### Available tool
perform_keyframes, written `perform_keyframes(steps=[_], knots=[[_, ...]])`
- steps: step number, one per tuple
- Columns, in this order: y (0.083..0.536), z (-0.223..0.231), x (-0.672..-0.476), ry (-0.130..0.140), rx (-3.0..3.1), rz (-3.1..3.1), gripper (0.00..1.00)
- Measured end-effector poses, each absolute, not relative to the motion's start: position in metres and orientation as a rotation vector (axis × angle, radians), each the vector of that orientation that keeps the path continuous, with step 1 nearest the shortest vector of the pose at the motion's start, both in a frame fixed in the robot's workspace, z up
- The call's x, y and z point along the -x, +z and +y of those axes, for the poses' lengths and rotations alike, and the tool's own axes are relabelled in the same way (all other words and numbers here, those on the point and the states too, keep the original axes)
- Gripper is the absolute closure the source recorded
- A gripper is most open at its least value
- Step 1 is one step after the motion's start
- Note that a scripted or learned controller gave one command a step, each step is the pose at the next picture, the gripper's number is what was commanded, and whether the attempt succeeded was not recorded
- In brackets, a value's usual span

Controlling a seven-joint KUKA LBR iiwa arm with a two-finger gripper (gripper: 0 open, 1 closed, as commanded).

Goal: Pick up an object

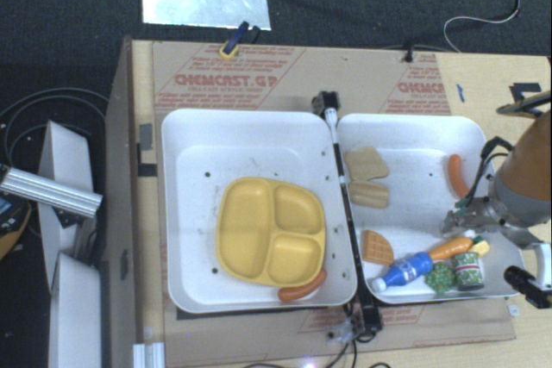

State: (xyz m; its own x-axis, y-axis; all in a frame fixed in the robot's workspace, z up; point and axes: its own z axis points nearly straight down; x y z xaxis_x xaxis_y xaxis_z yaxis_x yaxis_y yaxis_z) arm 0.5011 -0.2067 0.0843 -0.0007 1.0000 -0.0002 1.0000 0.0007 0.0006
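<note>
The right bin (414, 138) holds two tan bread slices (367, 177), a waffle piece (377, 246), a blue bottle (405, 270) lying on its side, a carrot (450, 249), a broccoli floret (442, 277), a small can (469, 272) and an orange sausage (456, 173). My gripper (464, 220) reaches in from the right and hangs low over the bin's right side. It sits just above the carrot and below the orange sausage. Nothing is visibly held in it.
The left bin (198, 142) carries a yellow divided plate (270, 230), with a second sausage (302, 289) at the plate's lower edge. A rod (338, 159) runs along the seam between the bins. The arm's body (526, 177) covers the right bin's right rim.
</note>
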Motion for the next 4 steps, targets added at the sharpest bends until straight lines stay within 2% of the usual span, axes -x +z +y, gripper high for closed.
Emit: perform_keyframes(steps=[1, 2, 3, 4], knots=[[0.143, -0.095, -0.532, 0.005, -2.215, 2.226, 0.00], [0.084, -0.100, -0.567, 0.001, -2.216, 2.224, 0.00], [0.085, -0.117, -0.665, 0.003, -2.214, 2.224, 0.00], [0.096, -0.117, -0.666, 0.004, -2.207, 2.228, 1.00]])
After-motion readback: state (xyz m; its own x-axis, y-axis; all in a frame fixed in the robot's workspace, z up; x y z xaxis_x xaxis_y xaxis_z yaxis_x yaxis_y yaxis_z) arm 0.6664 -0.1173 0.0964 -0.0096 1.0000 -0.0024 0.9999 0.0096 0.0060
